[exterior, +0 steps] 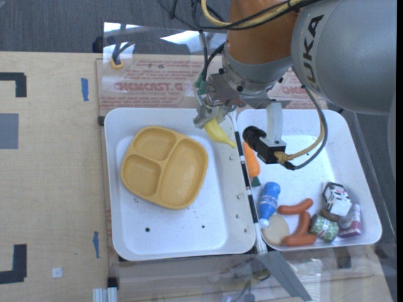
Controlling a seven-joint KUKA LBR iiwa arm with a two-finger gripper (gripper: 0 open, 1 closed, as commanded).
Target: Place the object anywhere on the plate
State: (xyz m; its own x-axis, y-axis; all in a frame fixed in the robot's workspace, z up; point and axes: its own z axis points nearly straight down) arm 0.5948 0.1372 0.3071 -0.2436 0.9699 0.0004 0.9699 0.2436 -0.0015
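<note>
Two white bins (119,231) side by side, fingers (206,119) pinching yellow banana (218,133) beside yellow plate (165,167)

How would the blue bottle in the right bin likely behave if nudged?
The blue bottle lies on its side, so its round body would probably roll. It looks small and plastic, likely light. A sausage and a tan disc lie close by and might stop it.

The pale wooden bench (50,168) carries two shallow white plastic bins side by side: the left bin (126,231) at nine o'clock, the right bin (352,168) at three o'clock, their inner rims touching. Blue tape strips (84,89) mark the bench at ten o'clock.
</note>
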